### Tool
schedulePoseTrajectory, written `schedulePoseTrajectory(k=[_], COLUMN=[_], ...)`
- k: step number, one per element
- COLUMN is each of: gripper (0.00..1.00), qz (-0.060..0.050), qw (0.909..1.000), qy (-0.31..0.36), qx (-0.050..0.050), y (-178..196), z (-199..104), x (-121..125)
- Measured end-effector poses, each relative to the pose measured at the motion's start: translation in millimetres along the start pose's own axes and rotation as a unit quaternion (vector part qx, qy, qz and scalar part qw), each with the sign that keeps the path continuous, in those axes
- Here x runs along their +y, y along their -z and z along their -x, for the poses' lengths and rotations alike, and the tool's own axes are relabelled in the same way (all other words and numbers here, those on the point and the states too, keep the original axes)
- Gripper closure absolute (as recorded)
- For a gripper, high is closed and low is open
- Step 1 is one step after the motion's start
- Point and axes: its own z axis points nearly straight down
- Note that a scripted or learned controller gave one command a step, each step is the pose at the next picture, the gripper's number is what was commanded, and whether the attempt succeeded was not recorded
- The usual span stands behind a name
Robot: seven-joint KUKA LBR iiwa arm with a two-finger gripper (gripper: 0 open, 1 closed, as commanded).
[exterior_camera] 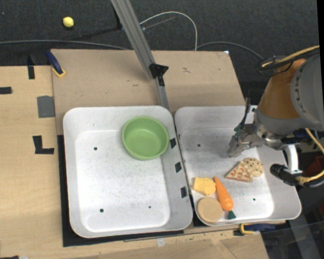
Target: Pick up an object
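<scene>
- In the right bin [206, 123], the hand [238, 146] sits low over bare floor, just up and left of the pizza slice [244, 170]. Nothing shows between its tips; how far they stand apart cannot be told from this slant.
- Candidate objects all lie in the right bin's near half: pizza slice by the hand, cheese block [204, 186], carrot [223, 194], and a tan disc [209, 209] at the near rim. A green bowl [145, 137] stands alone in the left bin [88, 175].
- Risk: closing where it is now, the hand likely grabs air, since the floor under it looks bare.
- Risk: the slice lies flat and thin; the tips may skid over it or push it toward the right wall rather than catch it.
- Risk: cheese, carrot and disc touch or nearly touch. A reach there could nudge neighbours, or pinch two at once and drop both.
- Risk: the disc hugs the near rim; a finger could strike the wall first.
- The bowl is the roomiest target, but the rim needs a straddling grip.
</scene>
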Motion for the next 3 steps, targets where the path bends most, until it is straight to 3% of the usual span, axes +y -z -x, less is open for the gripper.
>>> schedulePoseTrajectory(k=[2, 3], gripper=[1.0, 1.0], qz=[0.004, 0.001], qw=[1.0, 1.0], qy=[-0.001, 0.002], qx=[-0.001, 0.001], y=[106, 100], z=[-3, -56], x=[-8, 4])
